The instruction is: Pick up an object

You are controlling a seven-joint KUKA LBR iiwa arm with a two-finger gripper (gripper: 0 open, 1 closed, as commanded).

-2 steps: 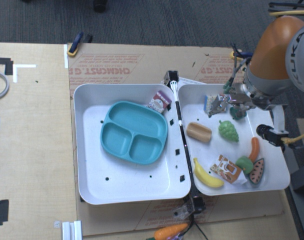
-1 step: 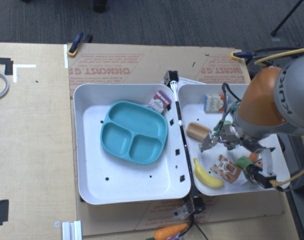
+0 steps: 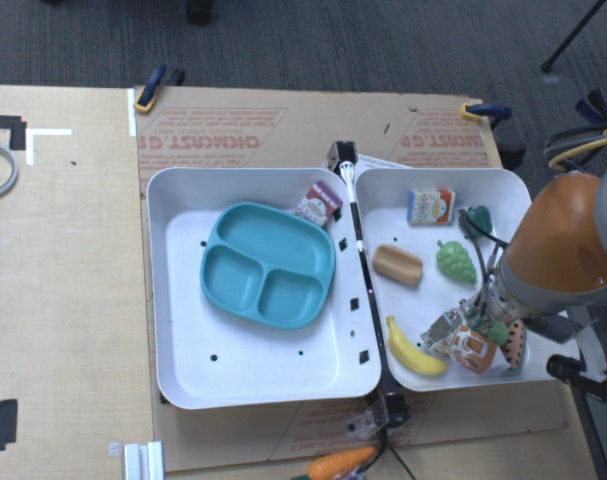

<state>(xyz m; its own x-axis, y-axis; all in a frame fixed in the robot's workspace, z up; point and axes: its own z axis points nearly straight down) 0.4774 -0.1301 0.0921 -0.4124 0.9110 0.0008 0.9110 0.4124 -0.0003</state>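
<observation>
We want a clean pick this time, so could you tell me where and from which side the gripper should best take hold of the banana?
Probably the banana's middle, from straight above, fingers closing across its narrow width. It lies flat, curving from upper left to lower right in the right bin. The left bin wall and a small carton crowd its ends.

Grey carpet (image 3: 383, 28), perhaps chair castors (image 3: 198, 10)

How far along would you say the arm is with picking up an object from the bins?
Done: the arm has reached into the right bin, with its gripper low over the near-corner clutter beside the banana. In hand: nothing visibly; whether it grips the small carton under it cannot be told. Left: securing and lifting an object. The bread roll, grapes and blue plate lie untouched.
</observation>
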